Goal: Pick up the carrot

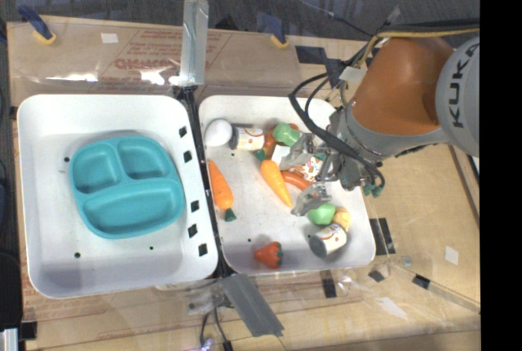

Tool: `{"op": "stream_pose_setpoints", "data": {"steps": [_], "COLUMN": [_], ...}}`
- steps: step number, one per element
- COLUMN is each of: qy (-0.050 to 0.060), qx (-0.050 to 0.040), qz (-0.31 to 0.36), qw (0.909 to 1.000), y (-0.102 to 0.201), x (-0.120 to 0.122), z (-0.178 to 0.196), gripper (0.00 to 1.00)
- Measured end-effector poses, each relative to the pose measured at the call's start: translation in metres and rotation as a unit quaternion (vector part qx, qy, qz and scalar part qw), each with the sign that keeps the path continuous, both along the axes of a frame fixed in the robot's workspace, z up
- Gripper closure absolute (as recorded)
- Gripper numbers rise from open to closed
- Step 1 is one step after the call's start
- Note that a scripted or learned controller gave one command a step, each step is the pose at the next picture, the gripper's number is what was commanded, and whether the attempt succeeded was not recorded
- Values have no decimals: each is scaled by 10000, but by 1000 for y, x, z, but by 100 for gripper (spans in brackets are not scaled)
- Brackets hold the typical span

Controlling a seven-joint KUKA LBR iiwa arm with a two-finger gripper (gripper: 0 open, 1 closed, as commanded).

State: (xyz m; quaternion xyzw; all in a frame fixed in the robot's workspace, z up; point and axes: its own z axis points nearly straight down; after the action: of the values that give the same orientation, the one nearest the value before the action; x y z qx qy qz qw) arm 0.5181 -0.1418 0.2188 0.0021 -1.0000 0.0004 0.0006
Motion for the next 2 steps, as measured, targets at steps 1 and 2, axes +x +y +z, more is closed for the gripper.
{"op": "stream_pose_setpoints", "data": {"steps": [1, 2], "qy": [-19, -22], "qx": [3, 4], "qz": [-125, -87], "qw": [9999, 10000], "y": [21, 23], "x": [40, 40], "z": [-127, -117], "gripper": [0, 100]}}
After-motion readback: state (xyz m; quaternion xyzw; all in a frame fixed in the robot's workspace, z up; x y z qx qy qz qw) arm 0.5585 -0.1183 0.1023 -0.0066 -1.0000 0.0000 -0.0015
